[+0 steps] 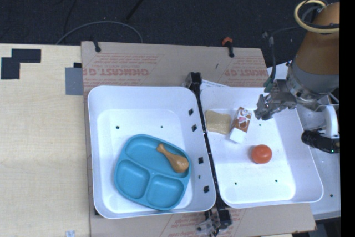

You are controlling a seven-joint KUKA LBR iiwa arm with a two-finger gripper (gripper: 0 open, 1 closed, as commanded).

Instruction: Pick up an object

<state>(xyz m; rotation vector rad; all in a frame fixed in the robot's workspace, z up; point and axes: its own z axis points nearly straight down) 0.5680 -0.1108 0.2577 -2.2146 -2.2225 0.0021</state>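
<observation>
Tomato (261, 154), round, red-orange, right bin (299, 188), near small carton (241, 124)

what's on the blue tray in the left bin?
A toy chicken drumstick lies on the blue tray, across its upper compartment. The two lower compartments look bare. Whatever is under the tray is covered.

bins (105, 119): smooth white plastic | tray (133, 180): matt blue plastic | bench (39, 136): pale wood

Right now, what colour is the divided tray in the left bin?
Light blue. The divided tray shows plainly in the camera view, with a tan drumstick lying on it.
</observation>
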